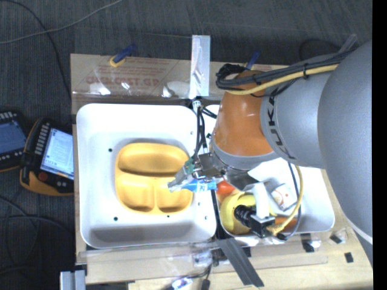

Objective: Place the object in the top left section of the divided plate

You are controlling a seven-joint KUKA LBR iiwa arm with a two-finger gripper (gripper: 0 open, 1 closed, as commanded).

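Observation:
A yellow divided plate (148, 159) lies in the left white bin (97, 222), with one wide section at the top and two smaller ones below; all its sections look bare. My gripper (188, 180) hangs over the plate's right edge, close to the wall between the two bins. A small blue and green thing (197, 186) sits right at the gripper's tip; I cannot tell whether it is held. The orange-banded wrist (242, 125) covers much of the right bin.
In the right bin (323, 219) lie a yellow round thing (231, 213), a red-orange thing (225, 188) and a white thing (279, 195), partly hidden under the arm. A handheld pendant (48, 159) rests left of the bench. Cardboard (139, 77) lines the back.

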